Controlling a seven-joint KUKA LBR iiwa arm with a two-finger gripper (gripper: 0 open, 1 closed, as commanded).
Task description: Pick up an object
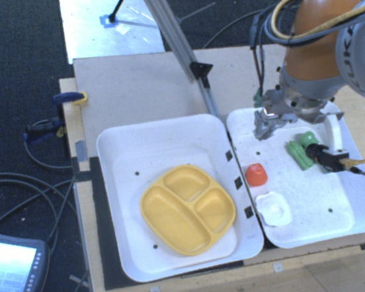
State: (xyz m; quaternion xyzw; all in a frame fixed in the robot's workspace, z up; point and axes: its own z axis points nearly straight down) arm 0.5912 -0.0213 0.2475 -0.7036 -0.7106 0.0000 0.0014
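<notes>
In the left half of the frame, the left bin [117,184] on the worktop [135,88] holds a yellow divided plate [187,208], lying flat and filling most of the floor. Its low rim gives little to grip, and its right edge lies near the wall shared with the right bin [311,212]. Just right of that wall sit a small red piece [256,174] and, lower in the frame, a white moulded piece [273,209]. Both are likely picks, but a descent there could clip the wall or push them against it. The gripper [266,126] hangs over the upper left of the right bin, above bare floor; whether it is spread or closed I cannot tell from this angle. Closing here would probably catch nothing. Further right lies a green piece [301,151], tilted, close beside the robot's own hardware, so it could be nudged away. The lower right of the bin offers the most open room.
</notes>
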